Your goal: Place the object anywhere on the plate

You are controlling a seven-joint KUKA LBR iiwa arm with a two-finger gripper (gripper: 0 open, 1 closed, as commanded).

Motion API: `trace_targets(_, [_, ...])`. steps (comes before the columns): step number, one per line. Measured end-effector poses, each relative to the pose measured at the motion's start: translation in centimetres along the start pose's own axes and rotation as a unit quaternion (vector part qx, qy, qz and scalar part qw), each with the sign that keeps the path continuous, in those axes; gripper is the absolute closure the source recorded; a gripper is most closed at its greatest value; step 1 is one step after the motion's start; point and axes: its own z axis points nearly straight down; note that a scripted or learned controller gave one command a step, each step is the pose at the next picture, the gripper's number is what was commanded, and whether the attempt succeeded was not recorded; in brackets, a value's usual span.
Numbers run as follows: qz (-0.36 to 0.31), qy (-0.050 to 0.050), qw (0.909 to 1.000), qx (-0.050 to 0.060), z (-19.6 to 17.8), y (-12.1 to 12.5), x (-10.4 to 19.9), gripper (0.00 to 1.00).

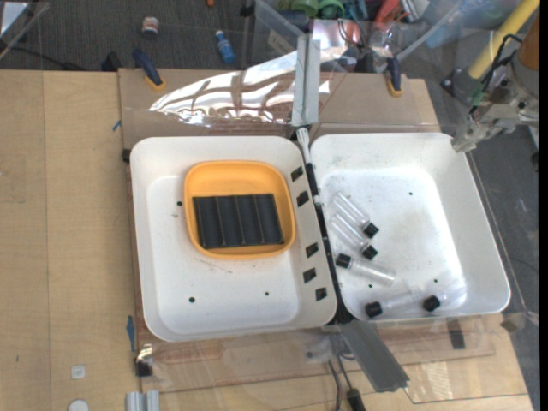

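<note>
The orange plate [240, 181] sits in the left white bin [163, 306], centre-left of the frame, and a black ribbed rectangular block [238, 221] already lies flat on it, filling most of its floor. In the right white bin [479, 255], lower right of centre, lie several clear plastic tubes with black caps [355, 221], scattered and well apart from the plate. At the upper right edge of the frame, above the right bin's far corner, part of the arm's end [488, 110] is seen, too blurred to tell whether the pincer is spread or pressed together. If a tube is the object, the step in hand is the approach: the next move calls for descending over one tube lying apart from its neighbours
</note>
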Motion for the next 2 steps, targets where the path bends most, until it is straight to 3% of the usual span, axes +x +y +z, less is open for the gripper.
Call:
trace_targets(1, [-0.125,0.004,0.9921,0.004,-2.3,-0.2,-0.8,1.0])
trace_targets(2, [-0.203,0.004,0.9791,0.003,-6.7,-0.1,-0.7,1.0])
